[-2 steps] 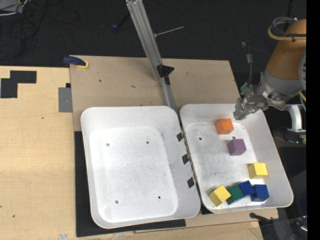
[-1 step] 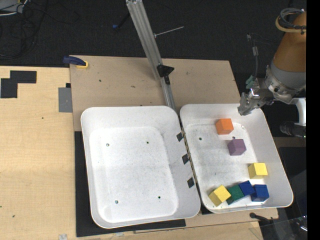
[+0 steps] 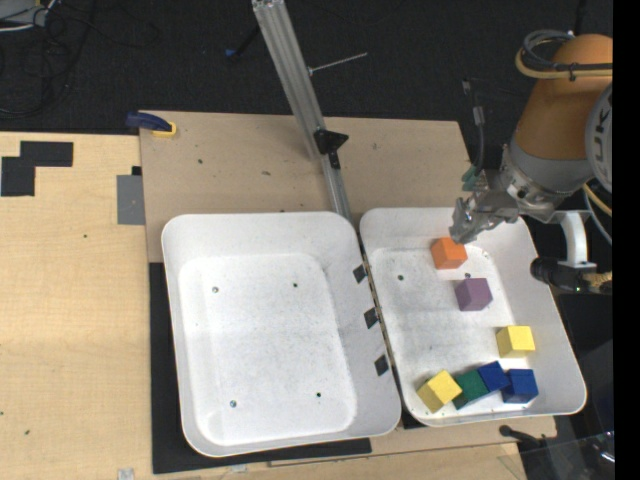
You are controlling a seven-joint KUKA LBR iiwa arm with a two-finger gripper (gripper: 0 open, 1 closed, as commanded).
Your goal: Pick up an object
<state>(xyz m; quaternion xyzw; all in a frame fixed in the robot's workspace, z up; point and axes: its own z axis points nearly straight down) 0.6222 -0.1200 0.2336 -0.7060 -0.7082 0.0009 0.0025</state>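
Bins sit side by side on the tan wooden surface [image 3: 70, 298], two shallow white trays almost touching along their inner edges. The left bin [image 3: 262, 330] shows only its speckled white floor. The right bin [image 3: 560, 348] holds every block: an orange cube [image 3: 449, 253] near its far edge, a purple cube [image 3: 473, 293] just in front of it toward the middle, a yellow cube [image 3: 515, 340] nearer the right wall, and a tight cluster at the near edge made up of a second yellow block [image 3: 438, 389], a green block [image 3: 470, 389] beside it, and two blue blocks [image 3: 493, 375] [image 3: 519, 385] to the right. The grey arm [image 3: 560, 108], orange above the wrist, reaches in from the right, and its claw [image 3: 466, 226] hangs at the far edge of the right bin, directly above and just behind the orange cube. Whether the claw is spread or pressed together cannot be told from this angle, nor whether its tips touch the cube. A slanted aluminium rail [image 3: 300, 98] runs from the far edge of the surface down to the gap between the bins.
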